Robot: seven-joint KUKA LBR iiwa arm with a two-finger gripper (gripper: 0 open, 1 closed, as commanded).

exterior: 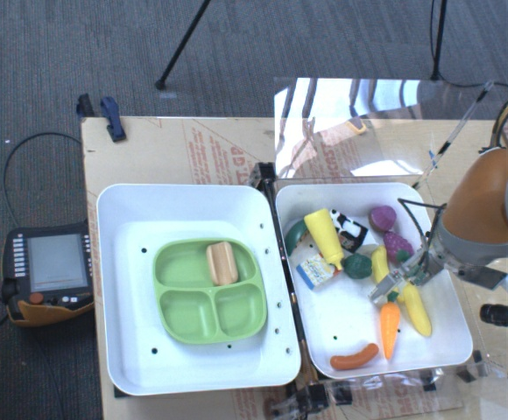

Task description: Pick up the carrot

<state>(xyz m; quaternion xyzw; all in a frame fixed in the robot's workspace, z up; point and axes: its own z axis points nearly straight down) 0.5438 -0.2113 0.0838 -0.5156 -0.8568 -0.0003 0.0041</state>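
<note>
dark grey carpet (52, 51) is spreading all around the pale brown worktop (184, 151). tripod legs (186, 38) are standing on it up top, bright light is glaring off a clear panel (368, 116) at the far right, and a control pendant (48, 274) is lying on the floor at left, its cable looping.

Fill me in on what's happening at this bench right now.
A grey robot arm reaches in from the right over the right bin, which holds a jumble of toy food. Its gripper hovers just above the top end of the carrot, which lies flat on the bin floor beside a yellow banana. The carrot has not been lifted. In the left bin, a green divided plate holds a bread piece.
</note>
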